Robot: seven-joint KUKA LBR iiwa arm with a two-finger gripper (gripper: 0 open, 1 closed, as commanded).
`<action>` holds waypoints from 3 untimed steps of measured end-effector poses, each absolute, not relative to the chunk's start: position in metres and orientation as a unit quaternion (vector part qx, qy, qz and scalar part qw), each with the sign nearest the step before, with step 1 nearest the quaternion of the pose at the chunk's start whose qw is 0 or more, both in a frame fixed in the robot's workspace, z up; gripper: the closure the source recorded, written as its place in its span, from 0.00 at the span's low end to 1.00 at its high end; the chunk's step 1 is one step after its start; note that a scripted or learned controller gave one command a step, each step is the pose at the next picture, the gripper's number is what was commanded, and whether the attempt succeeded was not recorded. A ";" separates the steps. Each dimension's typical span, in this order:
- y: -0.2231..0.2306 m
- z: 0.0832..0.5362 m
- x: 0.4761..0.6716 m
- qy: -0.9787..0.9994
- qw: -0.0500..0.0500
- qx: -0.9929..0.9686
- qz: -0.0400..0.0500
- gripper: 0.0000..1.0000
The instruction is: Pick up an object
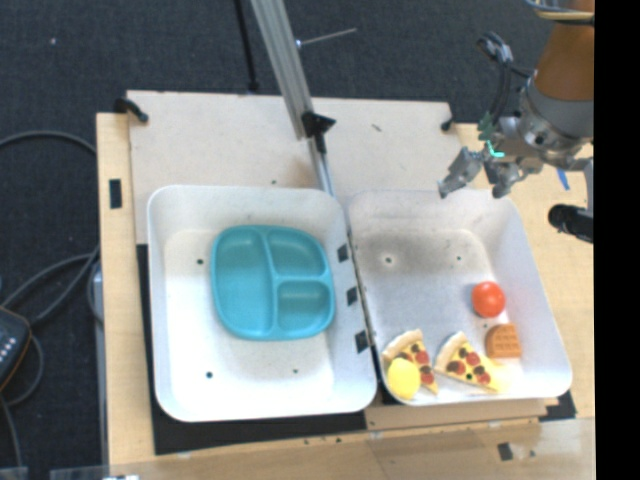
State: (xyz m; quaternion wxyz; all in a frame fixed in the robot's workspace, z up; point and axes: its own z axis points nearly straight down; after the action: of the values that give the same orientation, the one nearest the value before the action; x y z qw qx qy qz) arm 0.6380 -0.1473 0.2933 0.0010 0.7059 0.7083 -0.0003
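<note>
Candidates all sit in the right bin (520, 238), near corner: tomato (488, 299), a small orange-brown piece (cracker or bread, hard to call at this res) (503, 341) just below it, two pizza slices (408, 354) (466, 360) side by side, and a yellow lemon-like thing (402, 377) touching the left slice. Nothing lifted yet.

Gripper (478, 179) hangs over the bin's far rim, well apart from the cluster, jaws spread and holding nothing. Reads as pre-approach: target not yet committed.

Next move calls for travel toward the near side, then descent. Tomato looks the cleanest pick: stands alone, some height. Slices are flat, likely poor for a pinch.

Left bin (165, 268) carries a teal divided plate (272, 281). Both bins on a tan tabletop (200, 138), metal rail (282, 48) slanting over the back, dark carpet (60, 48) with cables around.
</note>
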 end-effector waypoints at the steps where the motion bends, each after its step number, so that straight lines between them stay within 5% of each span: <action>1: -0.153 0.235 0.645 0.707 0.000 0.707 -0.002 0.00; 3: -0.157 0.127 0.651 0.708 -0.001 0.706 -0.002 0.00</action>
State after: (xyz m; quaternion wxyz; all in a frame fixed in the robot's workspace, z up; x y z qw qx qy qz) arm 0.6506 -0.1571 0.1271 -0.0007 0.7065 0.7077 -0.0018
